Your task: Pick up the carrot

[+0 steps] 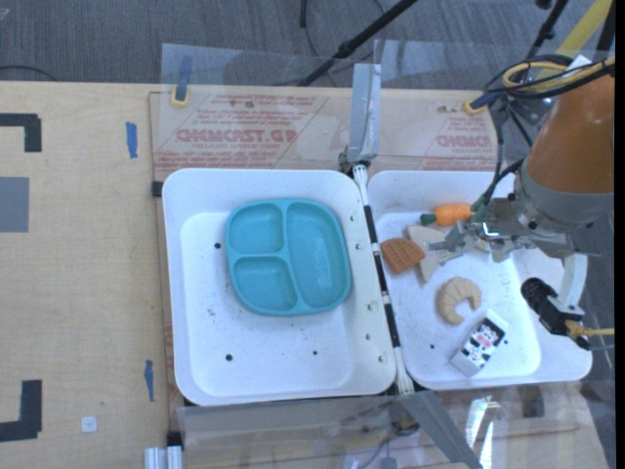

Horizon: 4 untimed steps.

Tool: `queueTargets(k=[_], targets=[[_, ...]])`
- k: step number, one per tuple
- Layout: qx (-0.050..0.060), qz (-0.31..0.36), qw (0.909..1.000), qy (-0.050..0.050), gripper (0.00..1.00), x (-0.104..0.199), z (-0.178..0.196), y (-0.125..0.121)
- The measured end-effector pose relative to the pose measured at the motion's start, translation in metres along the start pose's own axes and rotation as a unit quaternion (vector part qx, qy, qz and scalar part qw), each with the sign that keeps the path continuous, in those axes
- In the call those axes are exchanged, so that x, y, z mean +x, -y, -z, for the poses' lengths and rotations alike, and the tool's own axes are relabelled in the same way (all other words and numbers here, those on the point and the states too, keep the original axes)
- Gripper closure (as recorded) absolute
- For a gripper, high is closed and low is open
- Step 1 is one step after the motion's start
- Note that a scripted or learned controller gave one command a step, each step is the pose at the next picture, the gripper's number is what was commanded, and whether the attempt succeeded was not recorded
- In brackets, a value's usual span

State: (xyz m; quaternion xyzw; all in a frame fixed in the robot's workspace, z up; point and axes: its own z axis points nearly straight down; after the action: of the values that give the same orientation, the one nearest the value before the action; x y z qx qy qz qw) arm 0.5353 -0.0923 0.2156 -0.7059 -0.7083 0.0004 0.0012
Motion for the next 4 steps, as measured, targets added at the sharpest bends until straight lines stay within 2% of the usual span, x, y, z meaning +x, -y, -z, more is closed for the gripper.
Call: queueTargets(k=[1, 2, 3, 4], targets=[[-0.002, -0.103, 0.9947, 0.001, 0.00, -0.056, -0.038, -0.077], [-0.003, -0.123, 0.9924, 0.001, 0.00, -0.032, -0.129, -0.132], [0.002, -0.122, 0.9925, 0.003, 1.00, -0.033, -0.120, -0.130], [-0.002, -0.209, 0.9780, 0.001, 1.00, 0.024, -0.030, -0.132]])
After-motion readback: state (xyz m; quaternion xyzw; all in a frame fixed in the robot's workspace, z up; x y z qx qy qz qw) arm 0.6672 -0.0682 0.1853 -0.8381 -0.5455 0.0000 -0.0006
